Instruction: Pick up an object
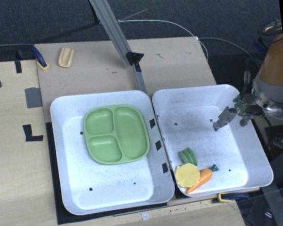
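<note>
In the right bin (251, 173), three toy foods lie close together near the front left corner. They are a green vegetable (188, 156), a yellow round piece (187, 175) and an orange carrot (203, 177) that touches the yellow piece. My gripper (230, 122) hangs over the bin's right side, above and to the right of the foods and well apart from them. It is open, and its two dark fingers (221, 120) are spread with nothing between them.
A green divided plate (116, 133) lies in the left bin (68, 160). A grey metal pole (115, 31) slants down to the bins' shared back corner. A tan block (65, 57) and a clamp (40, 58) sit on the bench behind.
</note>
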You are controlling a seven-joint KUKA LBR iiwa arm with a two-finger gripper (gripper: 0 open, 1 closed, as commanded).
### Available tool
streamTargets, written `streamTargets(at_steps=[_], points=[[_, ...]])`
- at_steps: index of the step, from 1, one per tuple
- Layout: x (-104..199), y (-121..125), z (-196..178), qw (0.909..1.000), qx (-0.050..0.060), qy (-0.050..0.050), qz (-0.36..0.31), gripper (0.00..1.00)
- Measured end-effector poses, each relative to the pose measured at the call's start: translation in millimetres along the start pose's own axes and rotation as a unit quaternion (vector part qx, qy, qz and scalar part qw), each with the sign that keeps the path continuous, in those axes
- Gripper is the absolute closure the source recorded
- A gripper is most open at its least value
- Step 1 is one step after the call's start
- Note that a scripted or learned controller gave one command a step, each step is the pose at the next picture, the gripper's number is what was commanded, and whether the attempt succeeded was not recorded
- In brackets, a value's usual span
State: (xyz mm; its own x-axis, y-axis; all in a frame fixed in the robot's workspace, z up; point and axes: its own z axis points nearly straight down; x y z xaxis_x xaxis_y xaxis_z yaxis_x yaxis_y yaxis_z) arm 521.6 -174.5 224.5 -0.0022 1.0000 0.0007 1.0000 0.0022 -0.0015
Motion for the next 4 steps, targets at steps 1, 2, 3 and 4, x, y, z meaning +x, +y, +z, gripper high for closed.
streamTargets(at_steps=[1,2,3,4], points=[[-0.1,0.0,-0.1,1.0000,0.000,0.000,0.000,0.00],[-1.8,4.6,45.4,1.0000,0.002,0.000,0.001,0.00],[-10.8,2.9,103.7,1.0000,0.003,0.000,0.001,0.00],[-10.8,3.2,135.5,1.0000,0.000,-0.001,0.001,0.00]])
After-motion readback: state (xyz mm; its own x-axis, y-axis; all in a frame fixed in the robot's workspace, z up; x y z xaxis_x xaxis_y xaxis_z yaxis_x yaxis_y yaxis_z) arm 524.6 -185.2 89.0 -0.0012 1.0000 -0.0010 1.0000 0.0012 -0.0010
